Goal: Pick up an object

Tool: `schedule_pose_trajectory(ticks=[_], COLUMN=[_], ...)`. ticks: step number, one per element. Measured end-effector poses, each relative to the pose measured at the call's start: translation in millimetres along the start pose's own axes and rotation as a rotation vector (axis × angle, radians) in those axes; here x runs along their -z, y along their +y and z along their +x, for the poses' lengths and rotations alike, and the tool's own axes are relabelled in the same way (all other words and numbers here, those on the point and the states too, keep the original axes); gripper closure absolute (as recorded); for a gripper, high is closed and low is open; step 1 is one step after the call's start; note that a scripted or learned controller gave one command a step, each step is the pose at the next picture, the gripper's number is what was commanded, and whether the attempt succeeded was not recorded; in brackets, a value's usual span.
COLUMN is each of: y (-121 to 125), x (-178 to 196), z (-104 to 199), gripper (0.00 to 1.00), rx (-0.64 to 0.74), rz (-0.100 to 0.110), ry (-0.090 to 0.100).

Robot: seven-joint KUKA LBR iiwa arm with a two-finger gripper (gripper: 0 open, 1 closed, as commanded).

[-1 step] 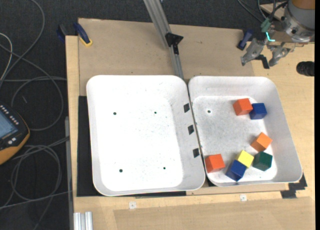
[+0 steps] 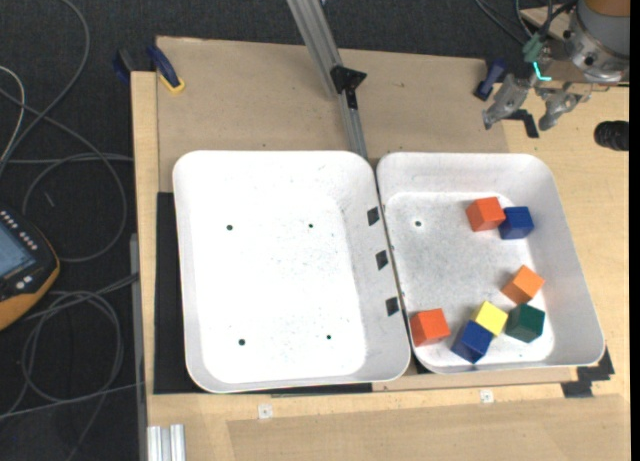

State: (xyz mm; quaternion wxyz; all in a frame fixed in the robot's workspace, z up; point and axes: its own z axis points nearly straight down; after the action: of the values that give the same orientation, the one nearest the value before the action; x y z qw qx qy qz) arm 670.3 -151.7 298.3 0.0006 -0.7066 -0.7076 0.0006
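Observation:
The right bin (image 2: 560, 199) holds several small blocks. An orange block (image 2: 485, 213) touches a blue block (image 2: 516, 222) near its back. Along the front lie an orange block (image 2: 430, 325), a blue block (image 2: 470, 340), a yellow block (image 2: 490, 317), a dark green block (image 2: 525, 323) and another orange block (image 2: 522, 283). My gripper (image 2: 526, 109) hangs above the bench behind the right bin's back edge, open, with its fingers spread and nothing between them.
The left bin (image 2: 200, 249) lies beside the right one. A slanted metal rail (image 2: 320, 44) crosses the bench to the gap between the bins. Blue clamps (image 2: 165, 67) sit at the bench's back corners. Cables lie on the floor at left.

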Motion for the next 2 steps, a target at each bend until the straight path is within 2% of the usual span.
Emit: schedule_pose_trajectory(ticks=[2], y=[1.9], x=[-86.7], z=[4.4], gripper=[0.0], rx=[-0.001], rz=[0.004], ry=[0.001])
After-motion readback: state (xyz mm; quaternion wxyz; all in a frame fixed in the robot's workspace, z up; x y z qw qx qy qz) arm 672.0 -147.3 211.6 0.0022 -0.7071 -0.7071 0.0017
